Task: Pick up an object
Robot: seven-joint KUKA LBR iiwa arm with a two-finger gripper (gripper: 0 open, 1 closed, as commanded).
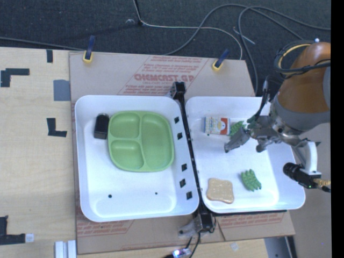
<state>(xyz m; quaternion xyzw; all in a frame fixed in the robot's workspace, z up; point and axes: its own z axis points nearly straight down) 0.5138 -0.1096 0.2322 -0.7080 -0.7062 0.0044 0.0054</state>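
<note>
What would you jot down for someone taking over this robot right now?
Gripper: over the right bin, fingers spread, nothing between them.
Right bin: small carton near the back, a green piece beside it close to the fingers, another green piece and a toast slice near the front.
Left bin: green plate with a black block at its left edge.
Done: nothing picked up yet.
Left: close on one thing, probably the nearby green piece, and lift.
</note>
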